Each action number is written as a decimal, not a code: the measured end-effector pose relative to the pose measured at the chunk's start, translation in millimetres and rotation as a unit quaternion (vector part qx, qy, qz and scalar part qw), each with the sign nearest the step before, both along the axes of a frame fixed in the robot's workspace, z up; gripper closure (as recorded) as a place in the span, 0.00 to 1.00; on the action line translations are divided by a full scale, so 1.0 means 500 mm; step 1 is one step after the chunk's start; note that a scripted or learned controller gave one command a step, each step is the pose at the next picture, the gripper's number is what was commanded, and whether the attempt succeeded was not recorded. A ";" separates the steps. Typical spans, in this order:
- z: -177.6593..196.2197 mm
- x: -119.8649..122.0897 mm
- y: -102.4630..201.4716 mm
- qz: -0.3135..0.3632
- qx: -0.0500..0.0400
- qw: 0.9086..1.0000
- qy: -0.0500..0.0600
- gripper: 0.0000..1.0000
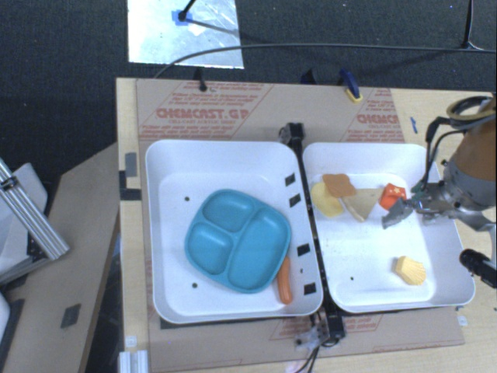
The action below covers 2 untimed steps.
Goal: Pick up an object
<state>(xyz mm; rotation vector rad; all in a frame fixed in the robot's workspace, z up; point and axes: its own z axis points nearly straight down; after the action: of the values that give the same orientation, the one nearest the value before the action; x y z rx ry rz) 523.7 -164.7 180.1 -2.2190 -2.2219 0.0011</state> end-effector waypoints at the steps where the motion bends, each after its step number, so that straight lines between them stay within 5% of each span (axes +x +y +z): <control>1: -0.123 -0.006 -0.007 0.000 0.000 1.000 0.001 0.00; 2: -0.095 -0.003 -0.008 0.000 -0.001 1.000 -0.003 1.00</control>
<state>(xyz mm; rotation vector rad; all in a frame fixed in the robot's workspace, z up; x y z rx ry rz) 522.4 -168.6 132.6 -2.2218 -2.2263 -0.0024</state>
